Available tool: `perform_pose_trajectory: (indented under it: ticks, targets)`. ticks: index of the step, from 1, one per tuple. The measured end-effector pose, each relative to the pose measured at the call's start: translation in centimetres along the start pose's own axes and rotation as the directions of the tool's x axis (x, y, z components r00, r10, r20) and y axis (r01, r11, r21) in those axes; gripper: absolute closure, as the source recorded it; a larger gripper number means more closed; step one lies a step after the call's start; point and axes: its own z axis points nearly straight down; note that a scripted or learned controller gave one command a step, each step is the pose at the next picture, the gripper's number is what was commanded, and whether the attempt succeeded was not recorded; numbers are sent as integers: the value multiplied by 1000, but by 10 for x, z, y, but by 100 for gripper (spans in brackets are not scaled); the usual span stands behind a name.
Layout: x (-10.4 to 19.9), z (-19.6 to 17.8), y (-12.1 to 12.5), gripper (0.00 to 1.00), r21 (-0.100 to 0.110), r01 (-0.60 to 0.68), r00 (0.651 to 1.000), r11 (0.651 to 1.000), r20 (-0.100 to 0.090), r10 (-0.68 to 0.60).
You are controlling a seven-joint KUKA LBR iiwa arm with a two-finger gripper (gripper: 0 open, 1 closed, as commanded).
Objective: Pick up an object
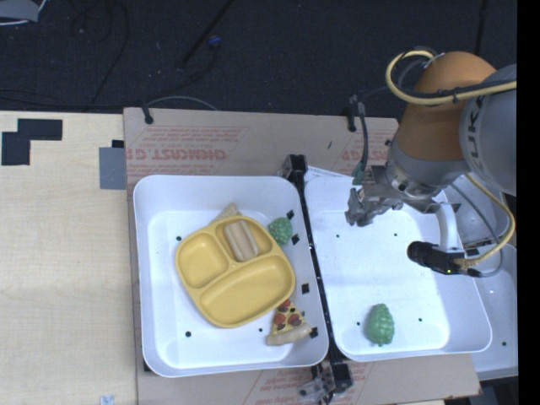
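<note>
Camera view: the gripper (361,209) is seen hanging over the far part of the right bin (472,340), close to the black divider (309,243) that runs between the two bins. Whether it is open or closed cannot be told from this slant, since its tip is a dark, blurred mass; nothing is seen held in it.

Taking the divider as the landmark, the nearest candidate for the pick is judged to be the green bumpy fruit (380,324). It is found in the right bin, a little way to the right of the divider and toward its near end, close to the bin's front wall. The gripper is placed at about the same offset from the divider, but toward its far end. The relation on which the coming move turns is therefore a run almost parallel to the divider, toward the viewer, with only a slight shift away from it. The fruit's long axis is seen to lie roughly along the divider, narrower end pointing to the far side, so a grasp across its width is suggested.

On the other side of the divider, in the left bin (156,226), a yellow divided plate (202,264) with a bun (241,240) in one compartment is seen, with a small green piece (281,229) just beside the divider and a pizza slice (288,323) near the divider's front end. These are judged to be harder to reach, the divider having to be crossed.
</note>
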Motion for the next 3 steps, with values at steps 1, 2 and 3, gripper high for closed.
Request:
perform_pose_trajectory:
  ticks: [1, 2, 3]
  targets:
    - [44, -8, -14, 100, -1, 0, 1000, 1000, 1, 0]
    - [92, -15, -27, 100, -1, 1, 1000, 1000, 1, -1]
    - [140, -14, -37, 100, 1, 1, 1000, 1000, 1, -1]
